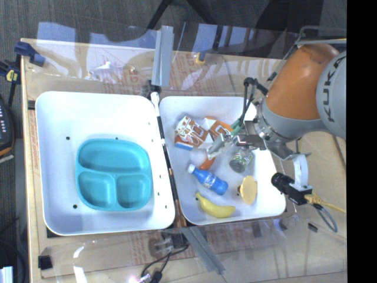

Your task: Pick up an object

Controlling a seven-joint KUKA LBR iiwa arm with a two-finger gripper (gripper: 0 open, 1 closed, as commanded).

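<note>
The right bin [262,208] holds several objects. A brown and white carton [189,133] lies at its far left, with an orange and white carton [215,125] beside it. A blue bottle with a white cap [210,180] lies in the middle, a banana [215,207] near the front wall, and a yellow rounded piece [248,190] to the banana's right. A grey can [240,160] lies under the wrist. My gripper [222,144] is low in the bin, between the orange carton and the can, just above the bottle's cap end. I see nothing lifted.
The left bin [53,122] holds a teal divided tray [113,174]. The arm's orange band [297,84] and grey wrist hang over the right bin's right side, hiding that wall. A black cable plug [285,184] sticks out by the right rim.
</note>
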